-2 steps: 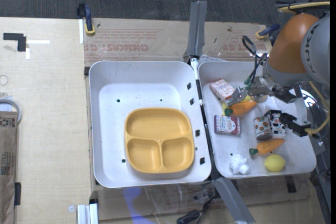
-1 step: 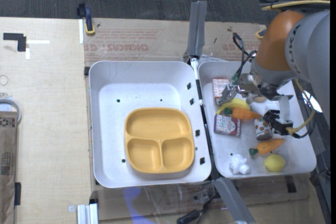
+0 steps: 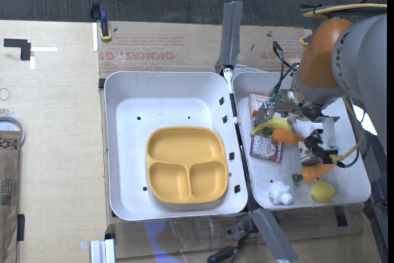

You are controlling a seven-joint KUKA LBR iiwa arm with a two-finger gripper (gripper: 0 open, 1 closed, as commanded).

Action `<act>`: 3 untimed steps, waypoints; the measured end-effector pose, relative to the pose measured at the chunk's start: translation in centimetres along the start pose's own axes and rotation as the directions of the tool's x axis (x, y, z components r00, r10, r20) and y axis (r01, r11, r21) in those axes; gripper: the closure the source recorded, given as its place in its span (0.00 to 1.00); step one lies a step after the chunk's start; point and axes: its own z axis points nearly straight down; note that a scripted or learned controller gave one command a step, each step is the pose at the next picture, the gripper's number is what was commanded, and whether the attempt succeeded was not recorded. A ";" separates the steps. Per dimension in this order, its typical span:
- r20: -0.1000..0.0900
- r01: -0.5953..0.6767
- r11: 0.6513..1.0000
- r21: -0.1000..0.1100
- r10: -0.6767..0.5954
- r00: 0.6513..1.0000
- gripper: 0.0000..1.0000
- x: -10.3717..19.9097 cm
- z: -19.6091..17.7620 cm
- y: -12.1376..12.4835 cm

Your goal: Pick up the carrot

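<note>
The toys are kept together in the right bin (image 3: 364, 188) so they can be reached. The end effector (image 3: 271, 113) is lowered at the bin's left side, tilted low and close to a carrot (image 3: 284, 136) lying just below it. Whether it is spread or pressed together cannot be told. A second carrot (image 3: 317, 172) and a lemon (image 3: 322, 191) are seen farther off to its lower right.

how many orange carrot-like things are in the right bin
2. One carrot lies near the bin's middle, just below the gripper, beside a yellow item. Another lies lower right, above the lemon. The arm may hide more.
</note>
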 end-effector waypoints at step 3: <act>0.000 0.124 0.992 0.002 -0.124 0.992 0.00 0.9 -9.8 -5.5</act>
